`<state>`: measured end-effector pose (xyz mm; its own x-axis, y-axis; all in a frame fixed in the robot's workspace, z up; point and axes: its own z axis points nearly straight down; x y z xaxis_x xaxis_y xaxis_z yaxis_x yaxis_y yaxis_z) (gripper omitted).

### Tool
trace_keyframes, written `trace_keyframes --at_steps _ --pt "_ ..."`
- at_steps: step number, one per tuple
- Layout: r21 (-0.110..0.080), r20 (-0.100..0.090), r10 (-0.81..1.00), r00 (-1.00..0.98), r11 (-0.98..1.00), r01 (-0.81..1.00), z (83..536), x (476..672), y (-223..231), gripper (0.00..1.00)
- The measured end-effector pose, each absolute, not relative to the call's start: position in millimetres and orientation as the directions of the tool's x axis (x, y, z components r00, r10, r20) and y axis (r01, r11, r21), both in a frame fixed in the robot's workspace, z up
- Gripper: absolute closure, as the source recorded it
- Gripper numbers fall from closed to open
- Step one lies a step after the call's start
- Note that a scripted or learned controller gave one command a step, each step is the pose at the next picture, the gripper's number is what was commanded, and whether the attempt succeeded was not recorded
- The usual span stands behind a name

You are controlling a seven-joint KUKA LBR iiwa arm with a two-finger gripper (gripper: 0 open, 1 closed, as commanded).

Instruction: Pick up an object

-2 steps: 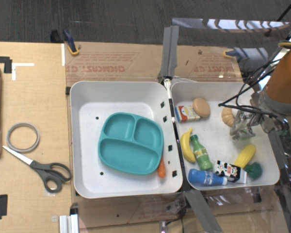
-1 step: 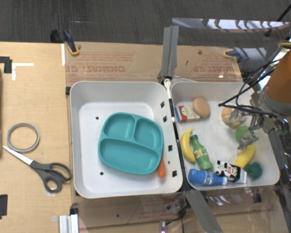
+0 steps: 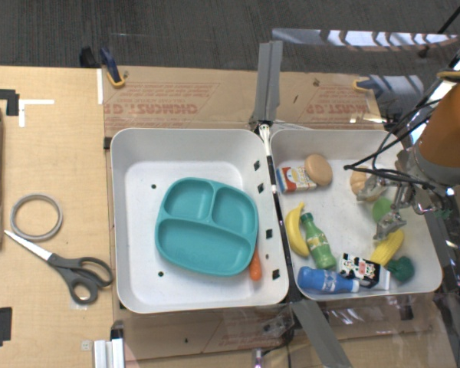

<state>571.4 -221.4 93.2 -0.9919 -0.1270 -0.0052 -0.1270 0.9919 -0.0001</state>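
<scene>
My gripper [image 3: 391, 222] hangs low over the right side of the right bin [image 3: 333, 148], reaching in from the right on the grey arm with the orange band. It sits just above a small yellow banana [image 3: 389, 246] and beside a light green object [image 3: 382, 207]. A tan rounded piece [image 3: 362, 184] lies just behind it. Further left in the same bin are a larger banana [image 3: 294, 233], a green bottle [image 3: 316, 242], a blue bottle [image 3: 323, 280], a red and white carton [image 3: 294, 179] and a tan bun [image 3: 318, 169]. Nothing is visibly held.
A dark green item [image 3: 401, 268] and a black and white item [image 3: 359, 267] lie at the right bin's front. The left bin [image 3: 130, 205] holds a teal divided plate [image 3: 207, 226] and an orange carrot [image 3: 254, 267]. Scissors [image 3: 65, 265] and a tape roll [image 3: 36, 216] lie on the bench at left.
</scene>
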Motion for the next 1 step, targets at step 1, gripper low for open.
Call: trace_keyframes --at_steps 1 --pt "-0.002 -0.011 -0.128 -0.992 0.992 -0.128 103.7 573.2 -221.0 1.0"
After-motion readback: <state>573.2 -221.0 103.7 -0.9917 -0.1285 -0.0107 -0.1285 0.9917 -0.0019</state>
